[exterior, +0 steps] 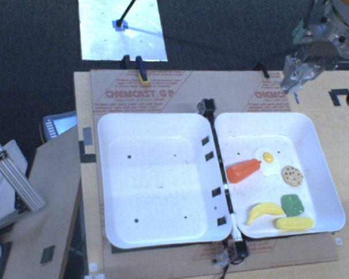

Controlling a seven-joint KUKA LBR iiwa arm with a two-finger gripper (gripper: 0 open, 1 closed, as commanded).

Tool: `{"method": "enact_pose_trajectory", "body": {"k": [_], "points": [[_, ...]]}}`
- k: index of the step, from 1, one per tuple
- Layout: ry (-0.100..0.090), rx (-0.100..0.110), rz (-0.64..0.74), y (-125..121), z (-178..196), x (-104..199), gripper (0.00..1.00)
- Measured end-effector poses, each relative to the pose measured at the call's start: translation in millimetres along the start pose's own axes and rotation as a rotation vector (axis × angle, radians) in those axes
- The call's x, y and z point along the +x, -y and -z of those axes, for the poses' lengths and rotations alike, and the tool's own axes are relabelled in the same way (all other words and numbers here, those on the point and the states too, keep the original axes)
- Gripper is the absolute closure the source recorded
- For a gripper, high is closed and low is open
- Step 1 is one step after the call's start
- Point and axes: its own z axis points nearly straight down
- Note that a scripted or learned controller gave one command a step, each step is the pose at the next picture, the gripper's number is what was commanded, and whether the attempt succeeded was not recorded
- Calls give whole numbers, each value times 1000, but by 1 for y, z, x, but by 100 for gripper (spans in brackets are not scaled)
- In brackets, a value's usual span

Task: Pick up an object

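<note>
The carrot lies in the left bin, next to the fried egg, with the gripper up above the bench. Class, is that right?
Not quite. The camera view shows the carrot in the right bin, not the left one. The rest holds: it lies next to the fried egg, and the gripper is up above the bench.

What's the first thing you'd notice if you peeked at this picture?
The bright toy food bunched in the right bin: an orange carrot beside a fried egg, a cookie, and a banana, a green piece and a yellow piece near the front edge. The left bin is plain white. The gripper hangs at the top right, above the bench behind the bins.
</note>
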Motion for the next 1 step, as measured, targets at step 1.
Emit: {"method": "enact_pose_trajectory", "body": {"k": [1], "points": [[-2,-7,3,17,32,88,100]]}}
